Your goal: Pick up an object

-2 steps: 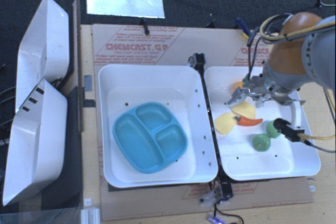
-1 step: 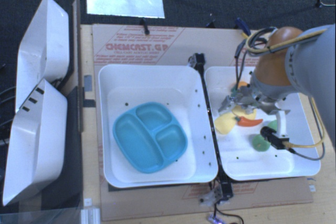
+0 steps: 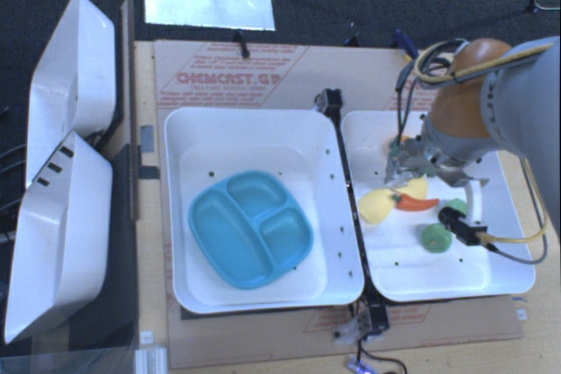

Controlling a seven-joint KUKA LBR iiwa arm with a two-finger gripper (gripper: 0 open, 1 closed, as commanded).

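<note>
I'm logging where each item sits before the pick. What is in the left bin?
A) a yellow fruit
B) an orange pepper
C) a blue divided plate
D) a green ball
C: the blue plate lies alone in the left bin, while the yellow fruit, orange pepper and green ball are in the right bin.
</note>
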